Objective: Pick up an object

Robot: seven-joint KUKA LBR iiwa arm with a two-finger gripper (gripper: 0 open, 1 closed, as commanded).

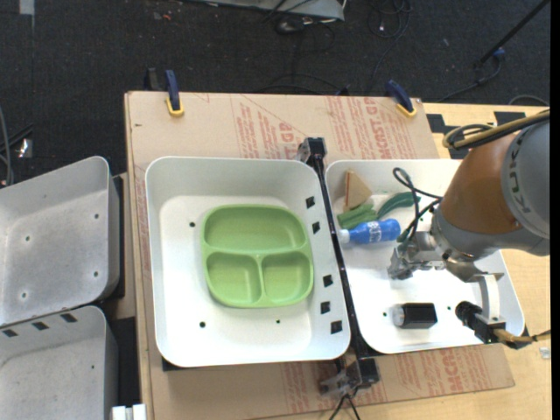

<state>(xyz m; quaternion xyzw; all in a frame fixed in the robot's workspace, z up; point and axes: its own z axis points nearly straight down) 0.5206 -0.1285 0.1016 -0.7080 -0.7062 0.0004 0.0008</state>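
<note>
My gripper [403, 266] hangs low over the middle of the right bin [376, 335], under the orange wrist band. Just left of it and slightly farther back lies a blue bottle [371, 232] with a white cap, on its side. Behind the bottle are a green curved piece [385, 206] and a tan wedge [354, 187]. A small black block [416, 315] with a pale end rests on the bin floor in front of the gripper, apart from it. Nothing shows between the gripper and the floor.
The left bin [171, 322] holds a light green divided plate [258, 255] at its middle. A black divider [331, 243] runs between the two bins. A black cable [408, 185] loops over the back of the right bin. White panels [52, 226] lie off the bench at left.
</note>
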